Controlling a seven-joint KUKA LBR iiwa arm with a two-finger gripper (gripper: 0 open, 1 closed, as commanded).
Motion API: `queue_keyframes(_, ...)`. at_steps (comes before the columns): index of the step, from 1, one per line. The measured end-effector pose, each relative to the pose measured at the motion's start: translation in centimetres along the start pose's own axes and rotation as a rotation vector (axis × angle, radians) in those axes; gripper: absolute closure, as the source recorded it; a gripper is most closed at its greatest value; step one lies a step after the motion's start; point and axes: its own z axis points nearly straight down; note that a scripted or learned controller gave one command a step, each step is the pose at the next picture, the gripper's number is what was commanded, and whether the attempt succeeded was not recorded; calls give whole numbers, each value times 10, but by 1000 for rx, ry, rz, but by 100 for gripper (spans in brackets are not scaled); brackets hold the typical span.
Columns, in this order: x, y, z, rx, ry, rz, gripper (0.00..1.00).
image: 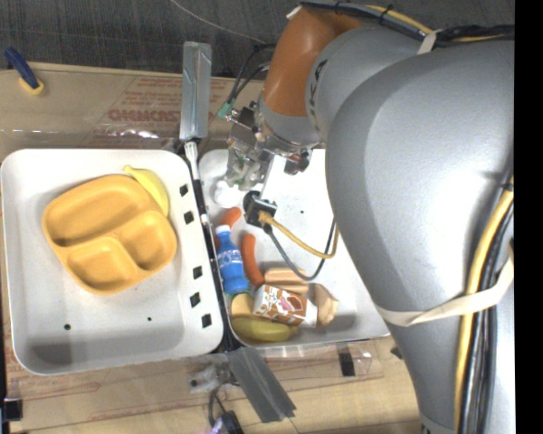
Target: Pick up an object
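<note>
From the overhead camera I see the gripper [240,172] low over the far end of the right bin [348,333], near the divider; whether its fingers are spread or pressed I cannot tell; the objects lie nearer in that bin: a blue bottle [230,262], an orange sausage [251,257], a banana [261,331], a brown carton [281,304]; the left bin [18,269] bears a yellow divided tray [109,233].
</note>
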Motion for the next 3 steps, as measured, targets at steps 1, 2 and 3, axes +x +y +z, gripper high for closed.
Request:
queue_keyframes(1,-72,8,-14,0,0,12,100)
queue_keyframes(2,-39,-15,-35,-2,1,164,100)
queue_keyframes(3,-110,-86,-94,-4,5,267,100)
